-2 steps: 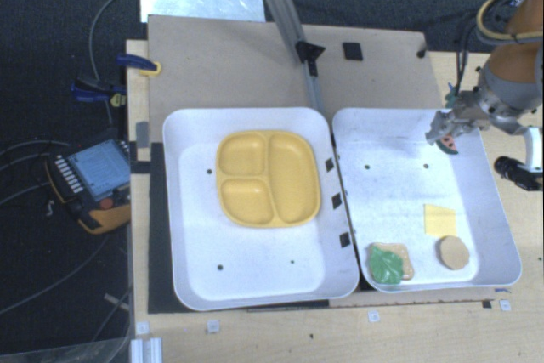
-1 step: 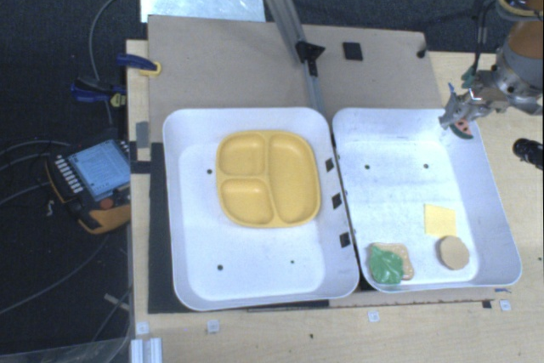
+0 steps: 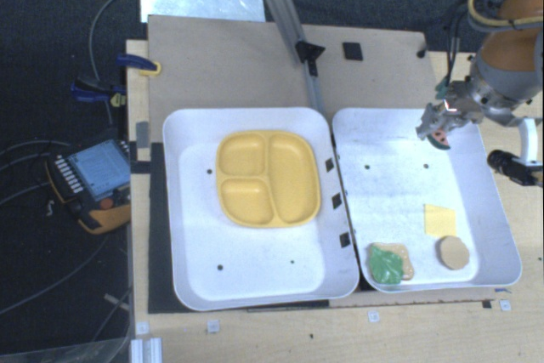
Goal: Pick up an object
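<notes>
In the right bin (image 3: 382, 183) lie a pale yellow square slice (image 3: 439, 220), a round tan disc (image 3: 453, 252) near the front right corner, and a green leafy piece on a tan base (image 3: 389, 263) at the front edge. My gripper (image 3: 436, 132) hovers over the bin's far right part, well behind those objects. Nothing shows between its tips. The grey arm with its orange band (image 3: 510, 51) reaches in from the upper right.
The left bin (image 3: 187, 225) holds a yellow divided plate (image 3: 268, 178). A slanted metal rod (image 3: 285, 4) crosses the back of the bench. Cables, clamps and a handheld controller (image 3: 93, 178) lie off the bench to the left.
</notes>
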